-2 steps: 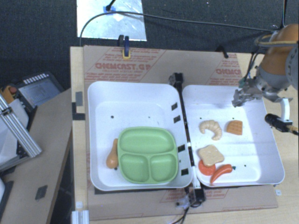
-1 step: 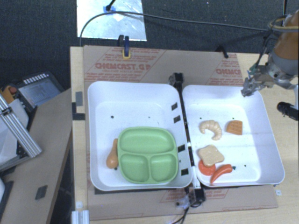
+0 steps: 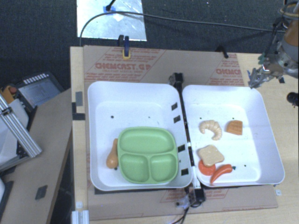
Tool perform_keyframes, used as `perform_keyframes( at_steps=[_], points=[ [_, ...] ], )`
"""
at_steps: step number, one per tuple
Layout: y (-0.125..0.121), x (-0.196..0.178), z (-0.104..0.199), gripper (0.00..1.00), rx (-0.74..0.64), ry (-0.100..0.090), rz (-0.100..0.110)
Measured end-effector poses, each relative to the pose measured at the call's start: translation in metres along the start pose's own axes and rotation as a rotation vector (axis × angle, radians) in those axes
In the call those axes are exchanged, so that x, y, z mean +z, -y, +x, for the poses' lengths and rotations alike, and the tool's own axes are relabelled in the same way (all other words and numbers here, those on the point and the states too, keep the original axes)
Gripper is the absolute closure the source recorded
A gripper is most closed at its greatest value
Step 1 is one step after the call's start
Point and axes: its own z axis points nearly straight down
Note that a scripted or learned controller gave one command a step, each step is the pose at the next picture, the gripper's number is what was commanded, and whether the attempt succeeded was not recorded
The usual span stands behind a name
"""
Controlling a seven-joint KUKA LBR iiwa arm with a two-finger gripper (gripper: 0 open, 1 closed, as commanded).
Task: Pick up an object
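The tool [image 3: 256, 80] hangs at the upper right of the frame, just beyond the right bin's [image 3: 261, 125] far corner; I cannot tell its state. In that bin lie a croissant [image 3: 211, 128], bread [image 3: 210, 155], a wedge [image 3: 234, 127] and a chili [image 3: 221, 172]; the left bin [image 3: 131, 101] holds a green tray [image 3: 147, 154] and a drumstick [image 3: 112, 156].
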Motion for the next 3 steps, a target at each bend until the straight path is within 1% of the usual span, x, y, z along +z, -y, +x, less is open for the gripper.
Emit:
perform_keyframes(
  at_steps=[1, 2, 3],
  points=[
    [-0.006, -0.004, 0.049, 1.0, -0.003, -0.003, 0.004],
    [0.003, -0.008, 0.098, 1.0, -0.003, -0.004, 0.006],
    [0.0, -0.012, 0.152, 1.0, -0.004, -0.004, 0.005]
  ],
)
